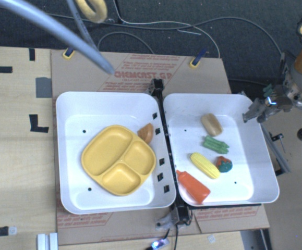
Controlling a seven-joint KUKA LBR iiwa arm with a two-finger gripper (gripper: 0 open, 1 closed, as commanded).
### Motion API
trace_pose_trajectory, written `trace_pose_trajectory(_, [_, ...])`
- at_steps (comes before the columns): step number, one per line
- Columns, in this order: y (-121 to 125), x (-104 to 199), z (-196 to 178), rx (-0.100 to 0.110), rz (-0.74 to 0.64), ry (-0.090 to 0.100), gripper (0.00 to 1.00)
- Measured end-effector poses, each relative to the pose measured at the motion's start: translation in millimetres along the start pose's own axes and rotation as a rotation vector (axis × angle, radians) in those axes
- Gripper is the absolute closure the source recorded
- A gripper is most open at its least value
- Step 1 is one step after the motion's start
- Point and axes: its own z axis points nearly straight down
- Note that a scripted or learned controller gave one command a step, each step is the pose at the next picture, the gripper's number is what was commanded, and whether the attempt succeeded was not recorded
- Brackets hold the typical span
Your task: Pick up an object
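White bins side by side, the gripper [256, 111] over the right bin's far right rim.

The left bin [70, 139] bears a yellow divided plate [118, 159] with a brown piece [146, 133] just beside it. The right bin [255, 181] holds an orange carrot [193, 187], yellow corn [204, 165], a tan potato [211, 124], green beans [215, 145] and a small strawberry [224, 164]. Whether the jaws are apart or together cannot be told.
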Motion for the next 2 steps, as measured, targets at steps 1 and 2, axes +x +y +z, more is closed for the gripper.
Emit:
trace_pose_trajectory(1, [-4,59,14,0.004,-0.003,0.002,1.00])
trace_pose_trajectory(2, [1,110,14,0.002,-0.004,0.002,1.00])
